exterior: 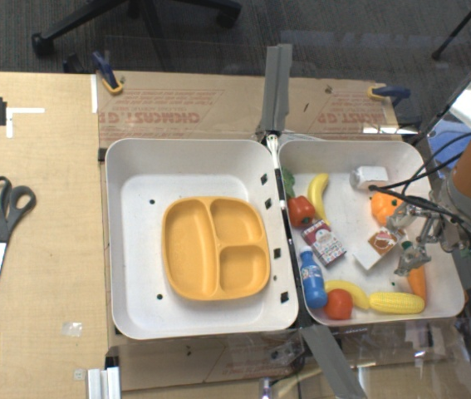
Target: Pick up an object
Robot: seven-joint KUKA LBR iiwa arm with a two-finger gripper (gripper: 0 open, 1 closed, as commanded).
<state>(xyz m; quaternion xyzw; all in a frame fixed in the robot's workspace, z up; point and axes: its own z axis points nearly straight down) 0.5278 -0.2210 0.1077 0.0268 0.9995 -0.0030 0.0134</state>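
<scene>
I am hovering my gripper (412,252) over the right bin (347,152), fingers slightly parted and holding nothing, just beside a small carton (382,245) lying near the bin's right side. I am judging it light, stiff, a little crushable, best pinched across its narrow sides.
</scene>
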